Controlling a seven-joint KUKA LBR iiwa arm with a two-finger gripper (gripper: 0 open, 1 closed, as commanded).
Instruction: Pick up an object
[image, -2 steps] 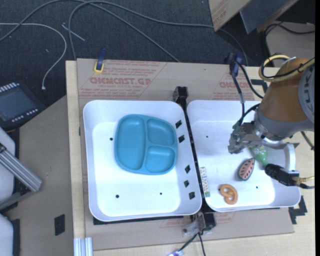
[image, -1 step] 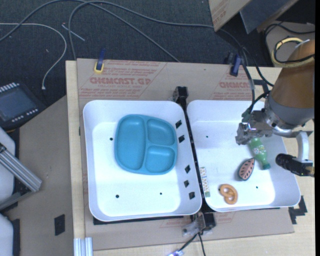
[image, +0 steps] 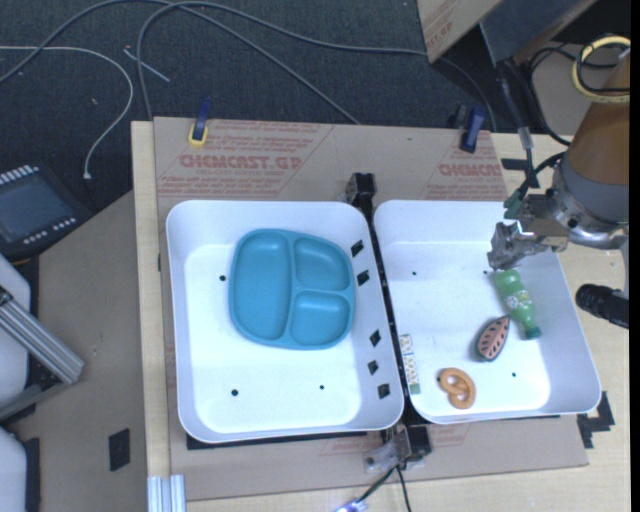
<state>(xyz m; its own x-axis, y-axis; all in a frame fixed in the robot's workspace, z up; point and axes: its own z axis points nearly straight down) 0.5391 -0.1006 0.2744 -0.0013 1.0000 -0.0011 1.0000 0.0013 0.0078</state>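
In the right bin (image: 440, 240) lie a green bottle-shaped object (image: 518, 301), a brown oval item with a patterned face (image: 493, 337) and a small pretzel (image: 457, 387). My gripper (image: 507, 248) hangs over the bin's right side, just above the top end of the green object. I see nothing between its fingers. The arm comes in from the upper right with its orange band (image: 605, 140) above the wrist.
The left bin (image: 200, 330) holds a blue divided plate (image: 292, 288). A black divider with clips (image: 375, 290) runs between the two bins. Cables lie on the floor behind the bench, and a cardboard sheet (image: 250, 150) lies under the bins.
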